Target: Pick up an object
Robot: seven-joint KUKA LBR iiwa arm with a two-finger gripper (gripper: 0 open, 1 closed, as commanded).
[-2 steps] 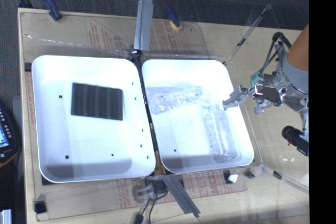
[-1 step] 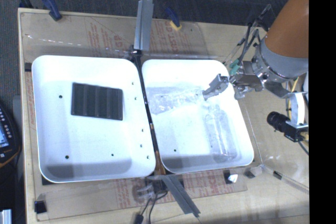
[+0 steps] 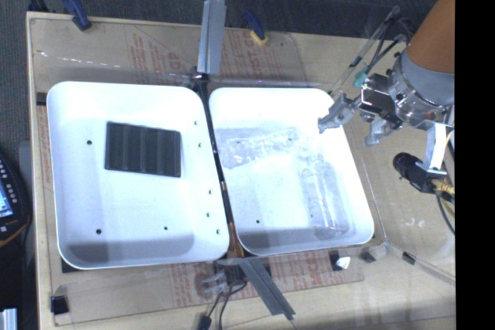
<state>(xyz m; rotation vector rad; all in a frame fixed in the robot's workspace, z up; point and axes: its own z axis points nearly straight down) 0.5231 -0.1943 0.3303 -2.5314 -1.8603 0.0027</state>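
Observation:
A dark ribbed rectangular pad (image 3: pixel 143 149) lies flat in the left bin (image 3: pixel 69 189). In the right bin (image 3: pixel 267 236) lie two clear plastic items: a crumpled one (image 3: pixel 254 143) near the back left and a bottle-like one (image 3: pixel 325 193) along the right side. My gripper (image 3: pixel 353 127) hangs over the right bin's far right rim, above and to the right of the clear items. Its fingers are spread open, one fingertip (image 3: pixel 331 120) over the rim, and nothing is between them.
A grey metal bar (image 3: pixel 210 35) stands behind the seam between the bins. Blue clamps (image 3: pixel 76 10) hold the board's back edge. Cables and a black connector (image 3: pixel 414 170) hang beside the arm on the right.

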